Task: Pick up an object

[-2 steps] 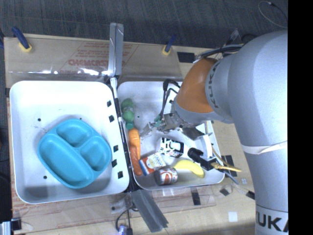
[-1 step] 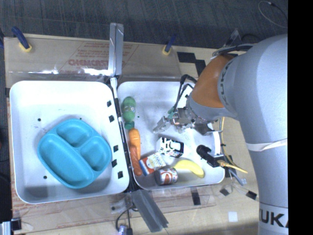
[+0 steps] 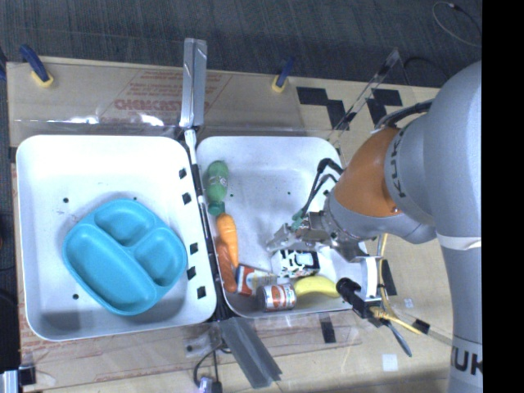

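Jaws (image 3: pixel 288 237) hover low in the right bin (image 3: pixel 262 150), whether open or shut I cannot tell; can (image 3: pixel 280 296) and banana (image 3: pixel 315 286) lie just below, carrot (image 3: pixel 227 240) and bottle (image 3: pixel 217 183) line the left wall, likely pushed aside

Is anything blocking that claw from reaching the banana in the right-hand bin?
Nothing visible lies between them. The claw hangs above the bin floor, and the banana lies just below it in the picture, uncovered, with a can touching its left end.
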### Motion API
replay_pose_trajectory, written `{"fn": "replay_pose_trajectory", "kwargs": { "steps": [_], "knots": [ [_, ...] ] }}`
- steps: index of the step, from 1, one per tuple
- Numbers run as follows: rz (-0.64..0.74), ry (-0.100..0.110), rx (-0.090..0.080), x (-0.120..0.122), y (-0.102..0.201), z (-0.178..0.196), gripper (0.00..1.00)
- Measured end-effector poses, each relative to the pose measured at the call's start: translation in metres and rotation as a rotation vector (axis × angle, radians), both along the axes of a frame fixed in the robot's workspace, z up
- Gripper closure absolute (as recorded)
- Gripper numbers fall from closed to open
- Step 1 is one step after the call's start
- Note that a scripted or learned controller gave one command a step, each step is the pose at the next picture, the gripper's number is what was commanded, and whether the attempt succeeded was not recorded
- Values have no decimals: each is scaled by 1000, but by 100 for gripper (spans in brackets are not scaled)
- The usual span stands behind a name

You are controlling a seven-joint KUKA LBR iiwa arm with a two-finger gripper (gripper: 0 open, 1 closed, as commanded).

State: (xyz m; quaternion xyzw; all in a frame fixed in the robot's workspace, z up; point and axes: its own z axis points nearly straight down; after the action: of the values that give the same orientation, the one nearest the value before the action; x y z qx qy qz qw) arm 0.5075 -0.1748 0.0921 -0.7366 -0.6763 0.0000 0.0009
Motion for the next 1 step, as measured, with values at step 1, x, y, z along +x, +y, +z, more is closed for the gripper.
{"fn": "replay_pose_trajectory", "kwargs": {
  "steps": [1],
  "knots": [
    [-204, -1, 2, -29, -29, 0, 0]
  ]
}}
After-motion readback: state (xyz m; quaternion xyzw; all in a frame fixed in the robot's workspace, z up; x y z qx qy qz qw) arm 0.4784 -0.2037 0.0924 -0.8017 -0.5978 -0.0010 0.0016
